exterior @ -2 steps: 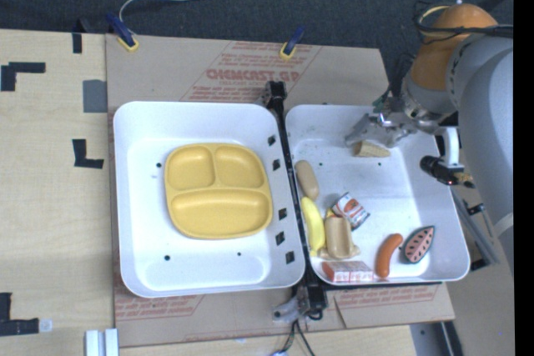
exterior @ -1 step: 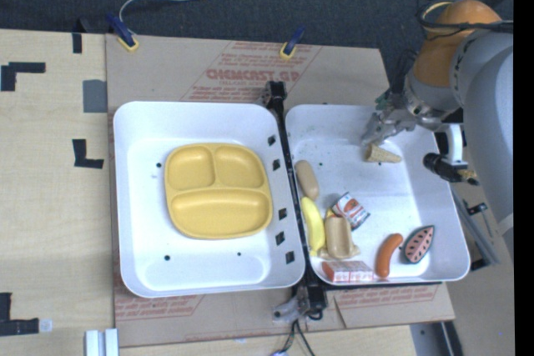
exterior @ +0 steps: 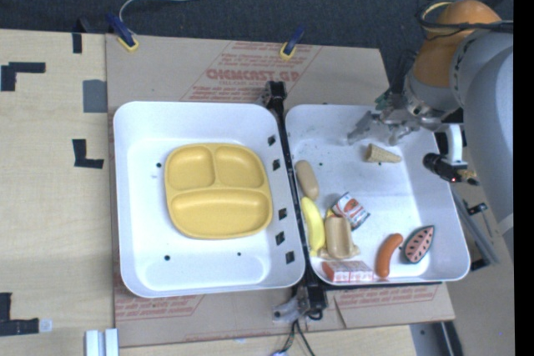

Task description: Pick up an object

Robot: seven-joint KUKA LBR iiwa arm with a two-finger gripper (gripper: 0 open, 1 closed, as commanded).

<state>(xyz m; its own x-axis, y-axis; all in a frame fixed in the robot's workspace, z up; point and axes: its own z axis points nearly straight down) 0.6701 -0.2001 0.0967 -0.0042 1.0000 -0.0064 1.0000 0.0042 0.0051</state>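
My gripper (exterior: pixel 380 129) hangs low over the far part of the right bin (exterior: pixel 434 204), its fingers spread open with nothing between them. A tan wedge (exterior: pixel 382 152) lies just in front of the fingertips, apart from them. Nearer the front of that bin lie a tan roll (exterior: pixel 306 178), a yellow banana (exterior: pixel 313 223), a red-and-white carton (exterior: pixel 351 210), a beige block (exterior: pixel 337 237), an orange sausage (exterior: pixel 388 254), a brown-and-red piece (exterior: pixel 418 243) and a red-and-white packet (exterior: pixel 349 271).
The left bin (exterior: pixel 138 179) holds a yellow divided plate (exterior: pixel 219 189). The grey arm with its orange band (exterior: pixel 450 37) fills the right side above the right bin. Both bins rest on cardboard (exterior: pixel 242 71).
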